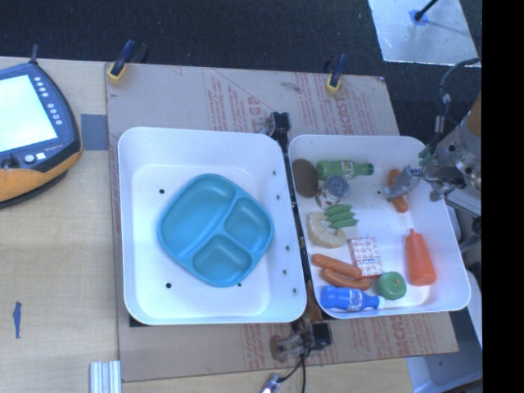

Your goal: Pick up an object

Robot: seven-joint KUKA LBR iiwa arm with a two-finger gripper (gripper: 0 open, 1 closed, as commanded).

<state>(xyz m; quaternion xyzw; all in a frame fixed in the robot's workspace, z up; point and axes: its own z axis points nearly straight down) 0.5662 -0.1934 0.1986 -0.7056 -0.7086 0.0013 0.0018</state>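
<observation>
Your gripper point(401, 185) hangs at the right bin's point(372, 142) two-o'clock corner, right over a small orange carrot point(399, 198); whether its tips stand apart or together you cannot tell, and nothing shows clamped. That carrot is the nearest candidate: just under the tool, its long axis running roughly twelve to six, so a short straight drop is likely all you need. Other stock, by clock face from the gripper: orange bottle point(419, 257), smooth plastic, tapered neck up, at five o'clock; green bottle point(344, 169), lying on its side, at nine; brown oval point(305, 177) beyond it; green pods point(341, 215) and a pale flat round point(326, 231) at eight; red-and-white packet point(365, 256), two sausages point(336, 270), green ball point(391, 285) and blue bottle point(349, 300) at seven. Left bin point(131, 219): one blue divided plate point(215, 229), glossy, three wells.
</observation>
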